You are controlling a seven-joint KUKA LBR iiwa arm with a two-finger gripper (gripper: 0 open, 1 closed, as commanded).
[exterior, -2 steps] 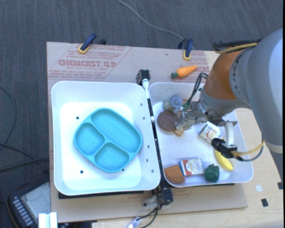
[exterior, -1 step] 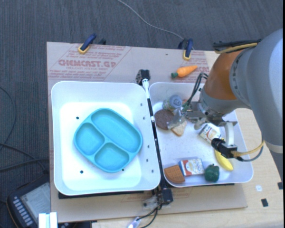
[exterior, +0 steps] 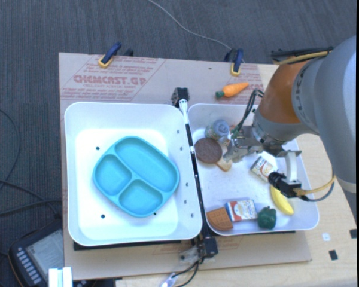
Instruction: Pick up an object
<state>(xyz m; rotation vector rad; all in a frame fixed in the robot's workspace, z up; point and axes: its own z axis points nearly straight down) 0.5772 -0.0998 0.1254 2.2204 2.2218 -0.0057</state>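
My gripper (exterior: 235, 149) hangs low over the upper left part of the right bin (exterior: 305, 220), with the grey arm and its orange band (exterior: 282, 94) reaching in from the right. Just left of it lies a brown round cookie (exterior: 207, 150), and a small tan piece (exterior: 224, 165) sits right below its tip. A grey-blue round object (exterior: 219, 127) lies just above it. A small white and yellow carton (exterior: 262, 168) lies to its right. No object is seen in its grasp.
The right bin's front holds a yellow banana (exterior: 281, 201), a red and white box (exterior: 242, 210), a green item (exterior: 266, 218) and a tan waffle piece (exterior: 219, 220). A blue divided plate (exterior: 136, 176) fills the left bin (exterior: 78, 124). A toy carrot (exterior: 234, 89) lies on the bench behind.
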